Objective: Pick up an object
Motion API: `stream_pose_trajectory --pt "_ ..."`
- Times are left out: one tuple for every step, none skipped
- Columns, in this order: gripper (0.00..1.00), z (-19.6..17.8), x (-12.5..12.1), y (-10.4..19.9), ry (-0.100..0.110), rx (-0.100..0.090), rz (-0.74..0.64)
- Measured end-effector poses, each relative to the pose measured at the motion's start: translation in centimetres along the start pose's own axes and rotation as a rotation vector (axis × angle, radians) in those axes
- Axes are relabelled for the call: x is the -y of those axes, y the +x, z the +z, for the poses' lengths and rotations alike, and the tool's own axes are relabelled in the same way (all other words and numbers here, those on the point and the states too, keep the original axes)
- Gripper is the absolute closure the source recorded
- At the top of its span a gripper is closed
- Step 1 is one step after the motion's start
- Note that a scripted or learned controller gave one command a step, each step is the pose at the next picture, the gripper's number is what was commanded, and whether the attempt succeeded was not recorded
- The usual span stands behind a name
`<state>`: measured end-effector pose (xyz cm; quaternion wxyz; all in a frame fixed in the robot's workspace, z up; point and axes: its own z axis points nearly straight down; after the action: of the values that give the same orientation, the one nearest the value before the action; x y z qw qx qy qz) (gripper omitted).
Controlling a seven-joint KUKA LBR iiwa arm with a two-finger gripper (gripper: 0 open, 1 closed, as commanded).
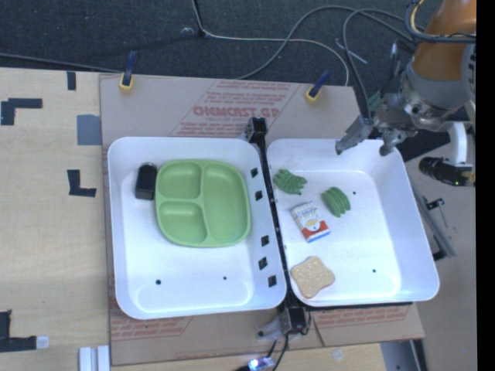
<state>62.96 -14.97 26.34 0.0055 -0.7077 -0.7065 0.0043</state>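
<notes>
On the tabletop (46,207), the left shallow white plastic bin (131,284) carries a small black block (145,182) touching the left edge of a light green divided plastic tray (203,203); both lie flat, apparently as bystanders rather than targets.

The right shallow white plastic bin (402,230) holds the loose candidates for picking, well spread so each could be taken alone: a ridged dark green toy vegetable (289,181) near the dividing wall, a small red and white carton (310,221) just right of centre-left, a tan slice of toy bread (312,276) at the near edge, and a second green pod-shaped toy (336,199) towards the middle.

The grey arm with its orange band (452,10) leans in from the far right. Its pincer (363,144) hangs over the bin's far rim, fingers spread apart and grasping nothing, well apart from every object. A descent towards the pod-shaped toy looks likeliest.
</notes>
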Motion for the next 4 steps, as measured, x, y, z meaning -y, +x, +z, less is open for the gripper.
stream_pose_trajectory --pt "0.0 -0.8 -0.2 0.0 -0.013 0.002 -0.003" --pt "0.0 5.4 0.4 0.6 -0.006 0.002 -0.003" --pt "0.0 10.3 1.1 -0.1 -0.008 0.003 -0.002" --pt "0.0 16.2 2.0 0.3 -0.006 0.002 -0.003"
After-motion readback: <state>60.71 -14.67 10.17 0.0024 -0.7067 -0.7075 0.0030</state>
